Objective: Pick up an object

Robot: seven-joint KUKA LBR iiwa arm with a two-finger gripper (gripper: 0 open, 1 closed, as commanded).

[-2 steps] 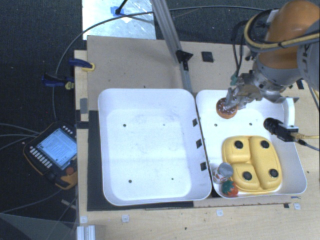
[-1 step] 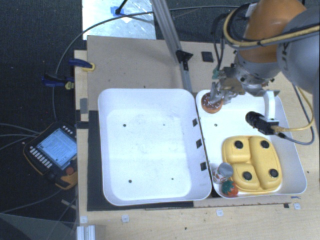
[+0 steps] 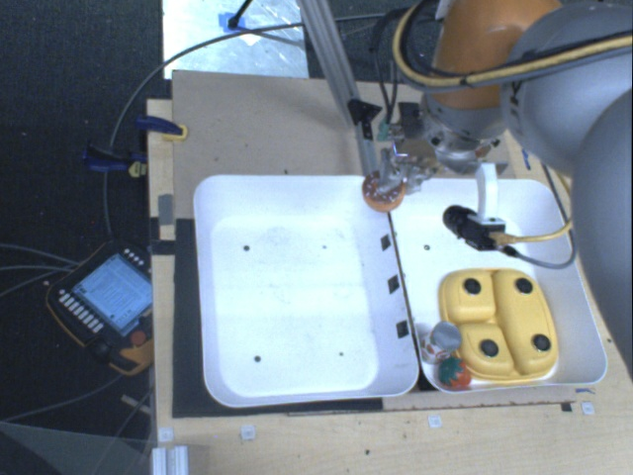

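Small round brownish-orange object, disc-like, at the far end of the divide between the two bins, just under the gripper's tip; whether it is gripped, cannot tell. Yellow moulded block, four rounded lobes each with a dark hole, lies flat in the right bin's near part.

Gripper sits over the far end of the divider between the two white bins, with a small round brown object at its tip; can't confirm it's between the fingers. Right bin has a yellow four-bump block with black dots, plus a small grey piece and a red-green piece beside its near-left corner. Teach pendant left of the bench.
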